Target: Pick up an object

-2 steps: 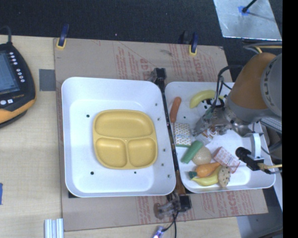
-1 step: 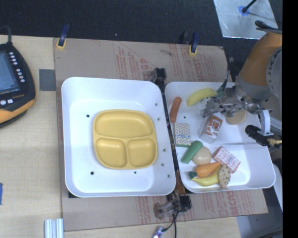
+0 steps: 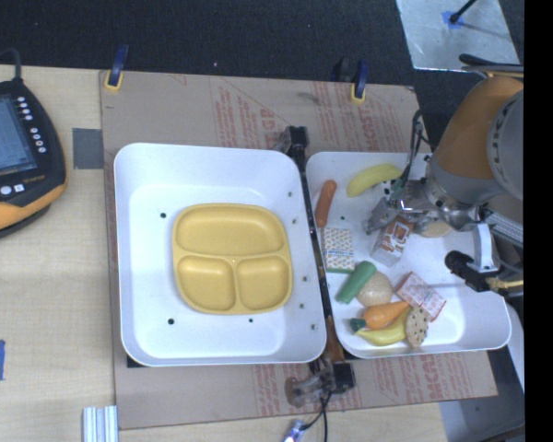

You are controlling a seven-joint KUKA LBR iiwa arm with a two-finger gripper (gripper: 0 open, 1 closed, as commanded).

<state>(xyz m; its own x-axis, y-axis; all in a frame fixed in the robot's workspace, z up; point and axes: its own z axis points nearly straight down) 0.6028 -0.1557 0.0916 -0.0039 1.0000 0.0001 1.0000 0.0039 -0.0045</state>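
Clutter fills the right shallow white bin [image 3: 484,334], and the grey two-finger jaws [image 3: 394,217] hang low inside it, near its upper middle. Whether they are spread or pressed together cannot be told from above. Directly beneath them, seemingly touching, sits a small brown-and-white carton [image 3: 393,238], standing roughly upright with its long axis running toward the bin's near edge. A curved yellow plastic banana [image 3: 372,179] lies just beyond the jaws, an orange plastic sausage [image 3: 324,202] toward the bin's left wall. The carton looks the likeliest pick; a straight descent should meet it.
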